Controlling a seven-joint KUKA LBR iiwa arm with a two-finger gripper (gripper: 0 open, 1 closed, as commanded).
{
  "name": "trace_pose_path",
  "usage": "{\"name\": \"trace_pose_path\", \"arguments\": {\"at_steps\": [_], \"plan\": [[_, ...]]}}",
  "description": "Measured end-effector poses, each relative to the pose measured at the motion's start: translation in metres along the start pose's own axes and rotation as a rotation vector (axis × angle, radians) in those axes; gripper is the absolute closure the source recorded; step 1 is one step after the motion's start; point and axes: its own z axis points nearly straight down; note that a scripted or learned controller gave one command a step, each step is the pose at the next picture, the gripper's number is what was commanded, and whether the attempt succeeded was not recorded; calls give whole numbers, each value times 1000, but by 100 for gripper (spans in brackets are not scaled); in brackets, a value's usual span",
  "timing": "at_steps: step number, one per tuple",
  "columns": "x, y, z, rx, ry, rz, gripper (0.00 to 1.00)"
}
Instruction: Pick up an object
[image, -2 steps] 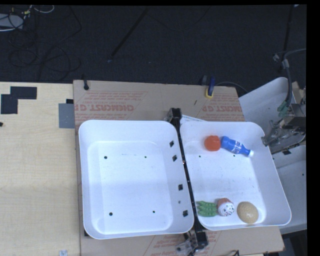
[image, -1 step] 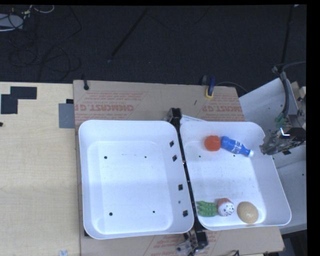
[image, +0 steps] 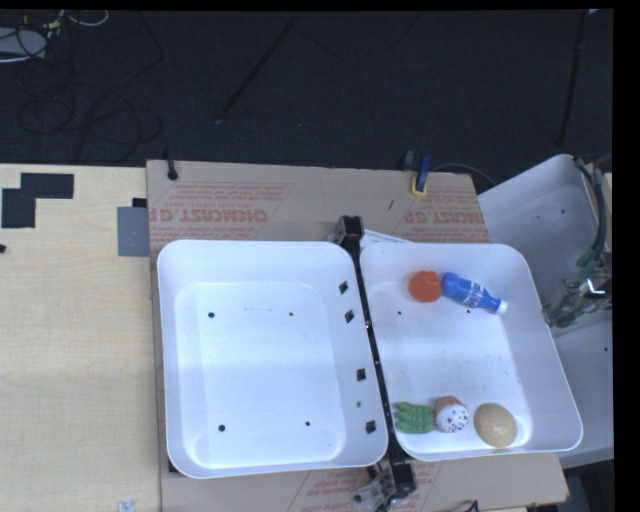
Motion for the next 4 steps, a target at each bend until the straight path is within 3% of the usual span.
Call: {"name": "trace_pose_path", "arguments": {"at_steps": [1, 4], "plan": [[-40, -12, -8, -3, -1, 0, 100], [2, -11, -39, -3, 0, -5, 100]]}}
